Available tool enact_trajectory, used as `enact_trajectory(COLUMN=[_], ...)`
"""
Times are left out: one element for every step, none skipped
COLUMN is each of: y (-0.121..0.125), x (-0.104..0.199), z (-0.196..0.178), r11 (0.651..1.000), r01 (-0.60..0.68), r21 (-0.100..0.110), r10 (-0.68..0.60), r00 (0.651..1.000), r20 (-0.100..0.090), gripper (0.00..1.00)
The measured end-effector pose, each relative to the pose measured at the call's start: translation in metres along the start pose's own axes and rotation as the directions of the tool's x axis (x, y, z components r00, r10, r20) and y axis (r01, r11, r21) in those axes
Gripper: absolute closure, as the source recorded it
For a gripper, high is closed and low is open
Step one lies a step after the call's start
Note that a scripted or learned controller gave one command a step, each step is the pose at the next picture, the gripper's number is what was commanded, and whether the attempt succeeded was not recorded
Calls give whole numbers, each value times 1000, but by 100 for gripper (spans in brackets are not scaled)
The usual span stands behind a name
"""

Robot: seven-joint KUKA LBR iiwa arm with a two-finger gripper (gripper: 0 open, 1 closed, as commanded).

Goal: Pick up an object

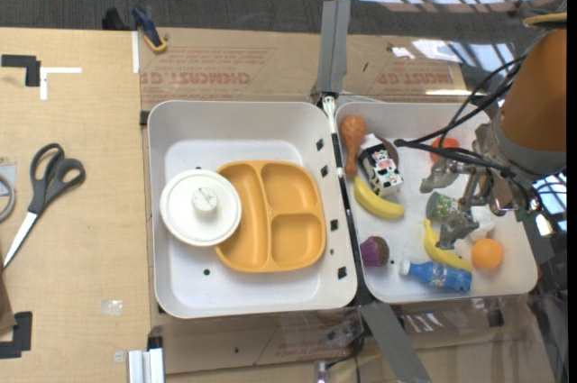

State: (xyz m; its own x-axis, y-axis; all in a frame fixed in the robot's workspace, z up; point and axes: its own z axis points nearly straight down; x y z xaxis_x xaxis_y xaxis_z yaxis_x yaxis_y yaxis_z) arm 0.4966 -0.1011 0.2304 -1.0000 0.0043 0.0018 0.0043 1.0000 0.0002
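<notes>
1. The gripper (455, 223) was positioned low in the right bin (518, 282), above a banana (444, 253).
2. The finger state could not be determined.
3. Another banana (379, 202), an orange ball (487, 254) and a blue bottle (439, 275) were located nearby in the same bin.

The yellow three-compartment plastic tray (270, 216) lies in the left white bin (162, 282). A round white lid (201, 206) overlaps the tray's left edge. Right of the tray, in the right white bin (514, 282), lies a yellow banana (377, 200); a blue-and-white bottle (437, 275) lies farther right, nearer the front.
</notes>
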Motion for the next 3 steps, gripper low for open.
enact_trajectory(y=[-39,-52,9], x=[18,18,-35], z=[127,140,113], r11=[1000,999,993], r01=[4,41,-120], r21=[0,0,0], r10=[-4,-41,120], r00=[1000,999,993], r20=[0,1,2], gripper=[0,0,0])
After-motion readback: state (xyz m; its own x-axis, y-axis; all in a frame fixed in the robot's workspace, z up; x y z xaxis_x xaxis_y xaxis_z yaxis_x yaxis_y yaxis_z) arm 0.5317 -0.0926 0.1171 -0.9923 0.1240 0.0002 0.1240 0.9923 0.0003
